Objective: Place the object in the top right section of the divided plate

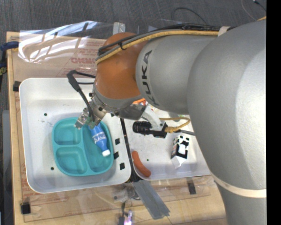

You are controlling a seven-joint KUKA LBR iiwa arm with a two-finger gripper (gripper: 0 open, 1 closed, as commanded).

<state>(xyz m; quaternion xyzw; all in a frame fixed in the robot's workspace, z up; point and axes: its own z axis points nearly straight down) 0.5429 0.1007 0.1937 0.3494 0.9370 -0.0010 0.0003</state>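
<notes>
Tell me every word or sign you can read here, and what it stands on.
"KUKA", partly hidden, on the grey robot arm.
Red print on the clear plastic sheet: too blurred to read.
Label on the blue squeeze tube: too small.
Black marks on the white card: a pattern, no letters.

Two white bins: left bin at 9 o'clock, right bin at 3. One teal divided plate in the left bin, three sections to it. One blue tube with a white cap, 3 o'clock side of the plate. Over in the right bin, one red sausage-looking thing down at 7 o'clock, plus one white box with black print, 2 o'clock off that.
</notes>
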